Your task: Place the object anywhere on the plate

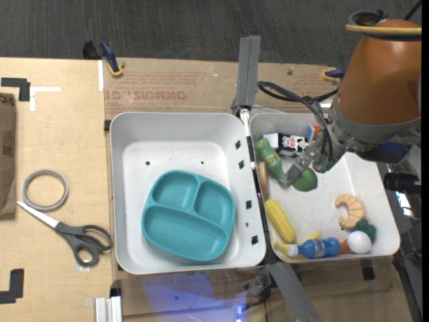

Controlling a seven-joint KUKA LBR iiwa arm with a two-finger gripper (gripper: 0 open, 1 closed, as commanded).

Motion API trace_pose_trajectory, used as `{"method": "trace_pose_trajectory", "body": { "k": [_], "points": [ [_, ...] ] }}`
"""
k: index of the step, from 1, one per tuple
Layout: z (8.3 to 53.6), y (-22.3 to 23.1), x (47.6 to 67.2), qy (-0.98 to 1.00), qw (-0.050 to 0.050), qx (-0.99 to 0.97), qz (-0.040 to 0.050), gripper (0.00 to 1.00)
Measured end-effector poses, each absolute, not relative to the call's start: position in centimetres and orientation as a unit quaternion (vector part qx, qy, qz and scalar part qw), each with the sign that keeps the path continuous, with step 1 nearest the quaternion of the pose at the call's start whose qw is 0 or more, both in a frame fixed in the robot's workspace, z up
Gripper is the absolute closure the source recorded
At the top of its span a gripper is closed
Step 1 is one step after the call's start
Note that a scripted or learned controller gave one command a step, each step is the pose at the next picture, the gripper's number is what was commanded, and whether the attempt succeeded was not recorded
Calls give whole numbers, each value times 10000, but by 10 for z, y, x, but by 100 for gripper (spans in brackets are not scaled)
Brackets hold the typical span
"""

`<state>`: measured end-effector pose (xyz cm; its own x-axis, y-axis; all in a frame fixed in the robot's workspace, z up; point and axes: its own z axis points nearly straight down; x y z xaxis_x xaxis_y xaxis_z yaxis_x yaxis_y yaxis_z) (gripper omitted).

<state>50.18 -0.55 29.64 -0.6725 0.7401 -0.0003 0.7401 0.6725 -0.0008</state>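
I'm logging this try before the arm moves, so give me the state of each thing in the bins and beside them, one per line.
Teal plate: in the left bin, nothing on it.
Gripper: low in the right bin, over a green round object; grip unclear.
Corn cob: lying flat.
Blue bottle: on its side.
Croissant: lying loose.
Scissors: closed, on the bench.
Tape roll: lying flat.

On your bench's left side a roll of tape lies flat, and just below it grey-handled scissors rest with their blades pointing toward the tape. You see a brown paper bag at the far left edge. Two blue clamps sit at the cardboard sheet behind the bins. Black corner marks dot the wooden top.
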Motion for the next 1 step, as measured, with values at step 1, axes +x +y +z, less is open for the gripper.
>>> {"method": "trace_pose_trajectory", "body": {
  "k": [1],
  "points": [
    [223, 60, 525, -8400, 14, -5426, 15, 100]
  ]
}}
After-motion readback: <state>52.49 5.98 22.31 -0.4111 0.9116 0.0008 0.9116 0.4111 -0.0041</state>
